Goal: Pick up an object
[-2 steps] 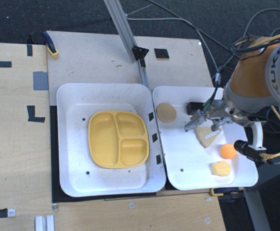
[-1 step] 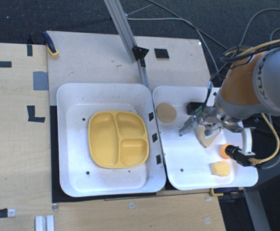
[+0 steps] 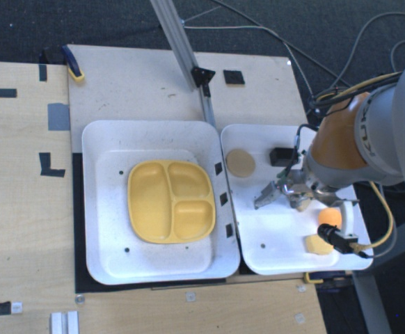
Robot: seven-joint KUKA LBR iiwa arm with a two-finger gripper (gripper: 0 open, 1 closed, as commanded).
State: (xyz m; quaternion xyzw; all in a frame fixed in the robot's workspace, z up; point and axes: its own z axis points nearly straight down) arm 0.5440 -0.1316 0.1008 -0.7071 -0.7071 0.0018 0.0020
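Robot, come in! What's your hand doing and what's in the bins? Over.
Hand over right bin, holding nothing seen. Tan round disc, orange ball, yellow block lying loose there. Yellow divided plate in left bin.

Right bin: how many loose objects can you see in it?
4: tan disc upper left, black block beside it, orange ball and yellow piece lower right. The arm may hide more.

2 white bins (image 3: pixel 94 186), 1 yellow tray (image 3: pixel 170 202), 1 tan disc (image 3: pixel 241 163).
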